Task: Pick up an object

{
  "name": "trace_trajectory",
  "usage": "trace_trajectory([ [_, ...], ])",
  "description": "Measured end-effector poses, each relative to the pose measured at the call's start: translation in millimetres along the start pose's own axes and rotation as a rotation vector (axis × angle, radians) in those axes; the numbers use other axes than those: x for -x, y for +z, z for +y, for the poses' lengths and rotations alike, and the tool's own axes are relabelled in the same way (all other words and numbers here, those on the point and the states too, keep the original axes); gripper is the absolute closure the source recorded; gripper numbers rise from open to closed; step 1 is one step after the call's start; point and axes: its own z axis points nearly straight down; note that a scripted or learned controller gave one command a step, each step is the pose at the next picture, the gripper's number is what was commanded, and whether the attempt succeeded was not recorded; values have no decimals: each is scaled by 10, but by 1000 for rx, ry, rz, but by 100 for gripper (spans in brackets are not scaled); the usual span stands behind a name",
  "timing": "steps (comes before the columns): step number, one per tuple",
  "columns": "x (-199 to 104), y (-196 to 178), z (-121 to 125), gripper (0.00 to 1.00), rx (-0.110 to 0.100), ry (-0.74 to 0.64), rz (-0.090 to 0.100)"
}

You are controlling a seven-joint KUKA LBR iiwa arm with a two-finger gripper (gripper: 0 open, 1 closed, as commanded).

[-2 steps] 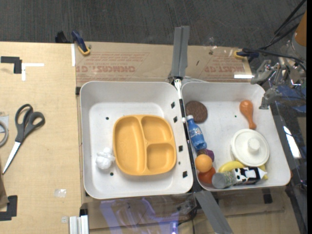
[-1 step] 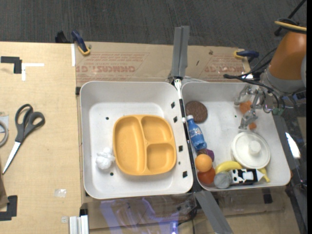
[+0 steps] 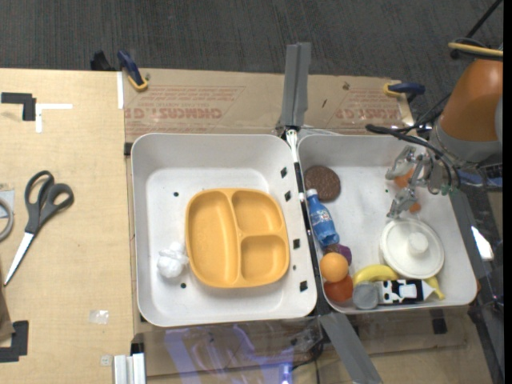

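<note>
My gripper [image 3: 406,189] hangs over the back right part of the right bin [image 3: 364,152], just behind a white round bowl [image 3: 411,247]. A small orange patch shows at the gripper; I cannot tell whether it is a held thing or part of the tool. Along this bin's left side lie a brown disc [image 3: 322,182], a blue bottle [image 3: 322,219], an orange [image 3: 335,267] with a purple thing [image 3: 344,254] beside it, and a red fruit [image 3: 338,291]. A banana [image 3: 378,274], a grey cup [image 3: 366,295] and a black-and-white item [image 3: 404,291] lie at the front.
The left bin [image 3: 152,214] holds a yellow divided plate [image 3: 238,237] and a white crumpled lump [image 3: 170,262]. Scissors [image 3: 36,206] lie on the bench at far left. A grey bar [image 3: 295,86] rises between the bins at the back.
</note>
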Motion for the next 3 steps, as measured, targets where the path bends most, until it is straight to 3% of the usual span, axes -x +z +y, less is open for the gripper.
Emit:
trace_trajectory([
  [1,18,-112,15,100,-1,-4,-6],
  [2,-310,-1317,179,100,-1,177,3],
  [3,-684,-93,-165,100,-1,397,1],
])
